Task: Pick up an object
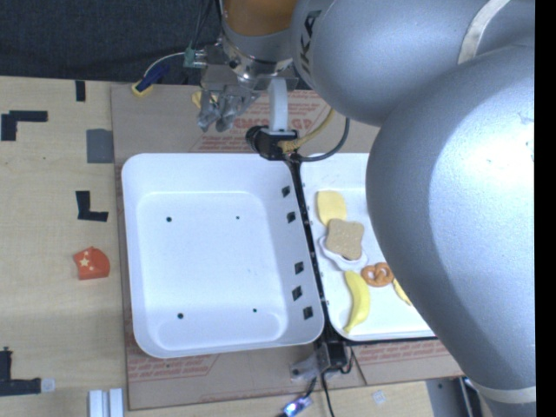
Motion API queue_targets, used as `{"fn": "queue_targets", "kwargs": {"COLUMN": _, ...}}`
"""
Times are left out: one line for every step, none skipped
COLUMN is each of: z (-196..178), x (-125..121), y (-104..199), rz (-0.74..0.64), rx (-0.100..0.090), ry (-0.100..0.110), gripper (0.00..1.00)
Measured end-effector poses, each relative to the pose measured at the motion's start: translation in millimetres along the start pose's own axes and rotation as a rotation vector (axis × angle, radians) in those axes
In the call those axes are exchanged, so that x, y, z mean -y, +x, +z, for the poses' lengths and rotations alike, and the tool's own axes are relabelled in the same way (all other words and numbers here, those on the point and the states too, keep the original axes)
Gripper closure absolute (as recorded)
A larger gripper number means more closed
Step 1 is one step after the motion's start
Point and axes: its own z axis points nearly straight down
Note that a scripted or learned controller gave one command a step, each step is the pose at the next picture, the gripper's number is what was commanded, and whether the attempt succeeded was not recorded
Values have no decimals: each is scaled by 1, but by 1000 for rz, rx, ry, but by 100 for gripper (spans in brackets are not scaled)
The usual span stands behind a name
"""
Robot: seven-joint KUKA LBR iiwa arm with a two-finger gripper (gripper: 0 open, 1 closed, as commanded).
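My gripper (pixel 219 114) hangs above the bench just past the far rim of the left bin (pixel 139 233), with nothing visible between its fingers, which sit close together. In the right bin (pixel 347 168) lie a pale yellow piece (pixel 330 207), a slice of toast (pixel 346 239) on a small white piece, a pretzel (pixel 378 274) and a banana (pixel 357 301). The big grey arm covers most of the right bin. All these objects are well to the right of and nearer than the gripper.
A red toy strawberry-like piece (pixel 91 263) lies on the bench left of the left bin. Black clips run along the divider between the bins (pixel 297 241). A blue and yellow cable (pixel 156 72) lies behind the gripper.
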Motion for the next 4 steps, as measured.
{"fn": "queue_targets", "kwargs": {"z": -42, "x": 30, "y": 47, "rz": 0, "rx": 0, "ry": 1, "gripper": 100}}
{"fn": "queue_targets", "kwargs": {"z": -139, "x": 66, "y": 47, "rz": -2, "rx": -3, "ry": -6, "gripper": 100}}
{"fn": "queue_targets", "kwargs": {"z": -228, "x": 97, "y": 47, "rz": -1, "rx": -1, "ry": -2, "gripper": 100}}
{"fn": "queue_targets", "kwargs": {"z": -13, "x": 142, "y": 46, "rz": 2, "rx": 8, "ry": 17, "gripper": 100}}
